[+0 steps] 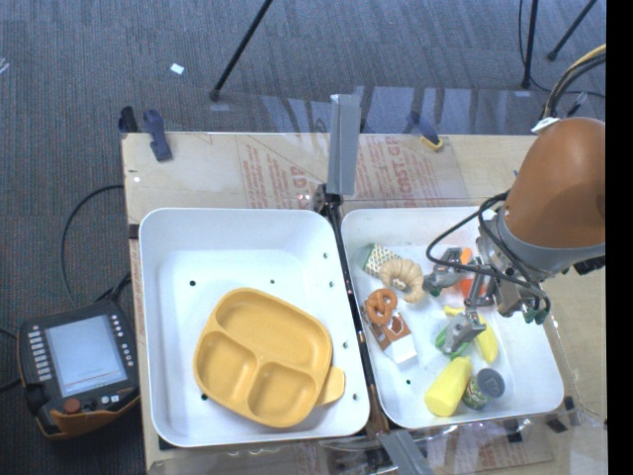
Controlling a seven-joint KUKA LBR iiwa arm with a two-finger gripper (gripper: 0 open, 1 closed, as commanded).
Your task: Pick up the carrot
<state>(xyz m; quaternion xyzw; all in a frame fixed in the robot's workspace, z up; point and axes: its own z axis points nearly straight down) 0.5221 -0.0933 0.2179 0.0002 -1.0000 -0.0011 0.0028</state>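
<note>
Carrot point(464, 282) in the right bin point(534, 389), orange, mostly hidden under the arm's wrist, so long axis and pointing direction impossible to judge. Gripper point(465, 327) low over the clutter just below it, beside a yellow piece point(487, 343) and a yellow bottle point(448, 386); impossible to tell how it stands. Yellow divided plate point(262, 356) in the left bin point(163, 265).

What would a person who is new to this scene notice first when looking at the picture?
Probably the yellow divided tray, lying alone in the left bin. Next, the arm with its big orange band, reaching in from the right, its gripper low over the right bin. That bin holds a cluster of toy foods, among them a pretzel, a croissant and a yellow bottle.
</note>
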